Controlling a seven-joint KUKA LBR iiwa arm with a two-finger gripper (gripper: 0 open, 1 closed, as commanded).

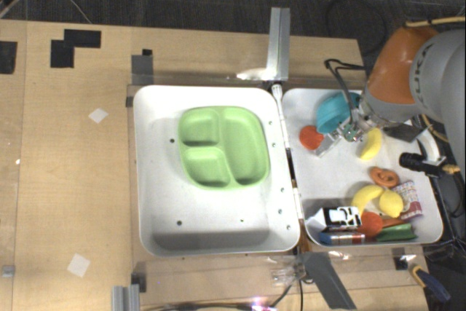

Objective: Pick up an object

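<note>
The arm comes in from the right, its hand (348,129) low in the right bin (313,178), probably because that bin holds the loose pieces to choose from. The hand sits among a teal piece (332,111), a red piece (311,136) and a yellow piece (370,145); whether it is apart or together cannot be told, since the wrist covers it. More items crowd the bin's near corner. The left bin (156,178) holds a green tray (220,146).
</note>
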